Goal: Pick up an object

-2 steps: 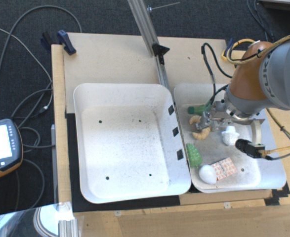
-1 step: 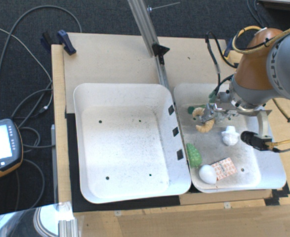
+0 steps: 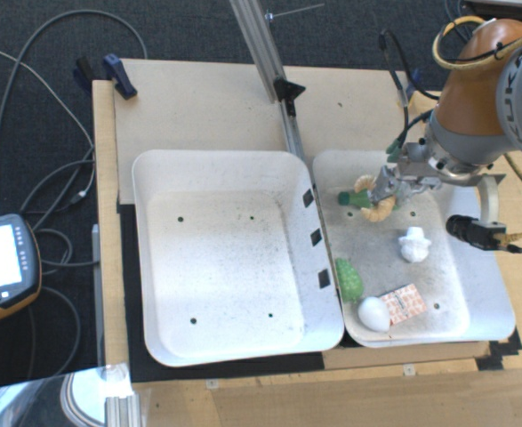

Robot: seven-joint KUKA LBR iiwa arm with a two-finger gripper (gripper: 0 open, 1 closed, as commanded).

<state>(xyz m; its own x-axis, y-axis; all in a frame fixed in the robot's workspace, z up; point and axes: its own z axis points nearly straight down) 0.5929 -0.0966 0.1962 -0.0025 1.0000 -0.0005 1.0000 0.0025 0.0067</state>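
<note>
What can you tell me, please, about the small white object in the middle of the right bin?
The small white object looks like a lumpy figurine or toy, plain white all over, with a narrower top and a broader base; its material is hard to tell. It sits on the floor of the right bin, roughly mid-bin, apart from everything else. The gripper is up and to its left, by a tan and green object, not touching it.

Bins (image 3: 216,265): white, finely speckled dark (both alike)
Arm (image 3: 487,78): orange band, grey above
Leafy item (image 3: 349,280): green
Egg-shaped item (image 3: 373,313): white
Small box (image 3: 405,302): red-and-white check
Figure (image 3: 413,244): white
Ring-shaped item (image 3: 375,203): tan, green end
Bench (image 3: 198,105): pale wood
</note>
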